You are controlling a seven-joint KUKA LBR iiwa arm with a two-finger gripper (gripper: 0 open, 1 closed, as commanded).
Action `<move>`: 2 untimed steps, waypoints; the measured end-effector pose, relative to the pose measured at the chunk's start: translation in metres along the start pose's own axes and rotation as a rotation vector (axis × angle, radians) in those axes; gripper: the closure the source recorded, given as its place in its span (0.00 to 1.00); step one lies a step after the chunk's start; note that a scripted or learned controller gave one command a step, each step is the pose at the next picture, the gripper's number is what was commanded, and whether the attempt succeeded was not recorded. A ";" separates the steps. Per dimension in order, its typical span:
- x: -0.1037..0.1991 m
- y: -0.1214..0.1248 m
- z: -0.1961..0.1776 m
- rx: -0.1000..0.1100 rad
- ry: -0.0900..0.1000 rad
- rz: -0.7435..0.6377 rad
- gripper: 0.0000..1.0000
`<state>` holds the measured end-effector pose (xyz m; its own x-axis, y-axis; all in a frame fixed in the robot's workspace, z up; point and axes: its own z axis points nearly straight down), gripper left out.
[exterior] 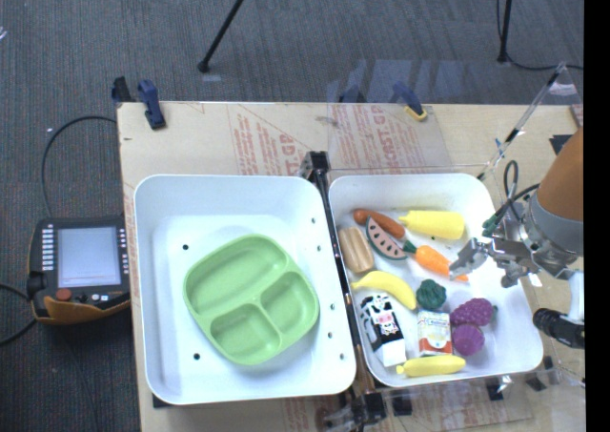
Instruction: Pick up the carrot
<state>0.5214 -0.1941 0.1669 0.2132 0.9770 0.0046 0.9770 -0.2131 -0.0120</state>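
The gripper (469, 258) sits low over the right bin (496, 194), its tips right at the orange end of the carrot (434, 259); whether it is clenched or released cannot be told from this angle, and nothing shows between its tips. Sweeping from the left: a handheld control pendant (81, 266) lies on the floor beside the bench (238, 134). The left bin (162, 211) carries a green divided plate (251, 298). Over in the right bin, a hot dog bun (356, 249) lies by the left wall, a watermelon slice (387, 237) next to it, a banana (383, 286) below. The carrot lies mid-bin, beneath the yellow corn (434, 223) and above the broccoli (431, 294). Purple grapes (471, 321) sit furthest right.
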 end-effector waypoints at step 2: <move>0.005 0.036 0.072 -0.001 0.004 0.109 1.00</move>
<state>0.5570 -0.1966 0.0944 0.3180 0.9480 0.0071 0.9480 -0.3180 -0.0119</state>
